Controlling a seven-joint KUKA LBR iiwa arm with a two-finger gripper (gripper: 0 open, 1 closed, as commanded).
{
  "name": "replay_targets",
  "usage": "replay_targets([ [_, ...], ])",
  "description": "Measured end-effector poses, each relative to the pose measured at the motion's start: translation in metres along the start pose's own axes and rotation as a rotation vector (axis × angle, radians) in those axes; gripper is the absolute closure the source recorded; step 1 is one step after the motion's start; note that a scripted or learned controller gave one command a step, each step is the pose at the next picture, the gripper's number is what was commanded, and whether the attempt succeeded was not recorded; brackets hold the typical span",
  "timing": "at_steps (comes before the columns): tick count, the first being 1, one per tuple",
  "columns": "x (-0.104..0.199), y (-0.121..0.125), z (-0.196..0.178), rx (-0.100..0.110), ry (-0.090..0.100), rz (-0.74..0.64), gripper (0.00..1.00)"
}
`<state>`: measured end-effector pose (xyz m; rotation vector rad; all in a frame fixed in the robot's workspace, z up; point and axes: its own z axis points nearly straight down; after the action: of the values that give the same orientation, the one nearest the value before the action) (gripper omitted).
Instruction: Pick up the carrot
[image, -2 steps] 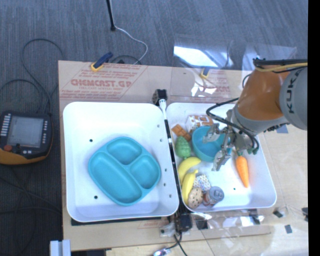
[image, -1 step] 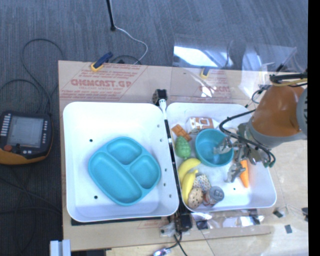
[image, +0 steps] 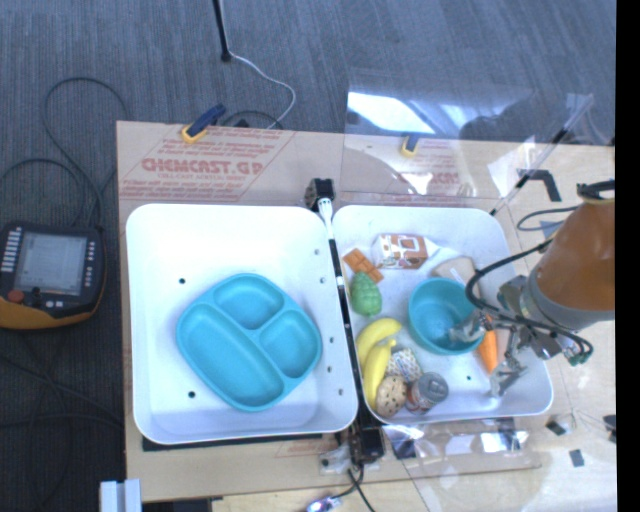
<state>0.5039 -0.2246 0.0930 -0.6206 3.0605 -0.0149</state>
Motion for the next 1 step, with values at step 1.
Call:
replay_targets([
  [1, -0.0072, -0.0007, -0.0157, 0.008, -0.015, -0.002, 1.0],
])
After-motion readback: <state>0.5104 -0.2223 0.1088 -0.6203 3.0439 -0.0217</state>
